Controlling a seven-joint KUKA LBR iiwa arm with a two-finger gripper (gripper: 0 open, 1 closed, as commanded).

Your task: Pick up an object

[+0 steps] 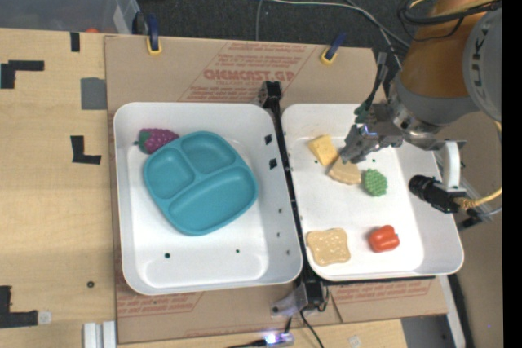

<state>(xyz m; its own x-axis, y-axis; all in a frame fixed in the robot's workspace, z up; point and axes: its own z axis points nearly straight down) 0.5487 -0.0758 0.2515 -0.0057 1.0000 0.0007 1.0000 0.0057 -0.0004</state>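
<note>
Bench inspection, overhead slanted camera. Two shallow white bins sit side by side on a brown cardboard sheet [236,69].

Left white bin [130,200]: holds a teal plastic divided plate [200,182] lying flat near the middle, and a purple toy grape bunch [157,139] touching the plate's upper left edge.

Right white bin [432,253]: holds a yellow toy cheese wedge [323,149] in the upper left part, a tan flat cracker-like piece [346,174] just below and right of it, a green toy broccoli floret [375,182] beside that piece, a red toy pepper [383,239] lower right, and a tan toy toast slice [328,246] at the lower left corner.

Arm: grey arm with orange band [444,45] enters from the right. Two-finger gripper [356,151] is low over the right bin, its tip just above the tan piece and between the cheese wedge and broccoli. Whether the fingers are parted or closed cannot be told; nothing is visibly held between them.
</note>
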